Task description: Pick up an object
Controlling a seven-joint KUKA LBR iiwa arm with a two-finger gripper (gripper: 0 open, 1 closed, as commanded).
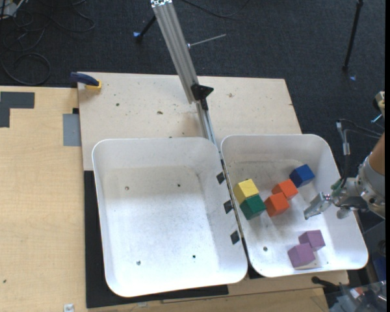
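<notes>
The hand [320,203] hangs over the right side of the right bin [273,145], entering from that bin's right rim, with grey fingers reaching toward the bin's middle; how far apart they stand cannot be told at this size, and nothing shows between them. The blocks all lie in this bin. A blue cube [302,175] sits toward the far right, two orange cubes [281,197] touch each other near the middle, and a yellow cube [246,188] rests against a green cube [252,207] close to the divider between the bins. Two purple cubes [305,247] sit together by the near right corner, just below the hand. The left bin [117,158] sits alongside on the worktop [136,106]. The step in hand looks like the approach: the hand is positioned above the blocks but not down on any. The nearest candidates seem to be the orange pair and the purple pair. The next move calls for centring over a single cube, lining the fingers up with its flat faces, and descending without nudging its neighbour, since the paired blocks leave little room beside them.
</notes>
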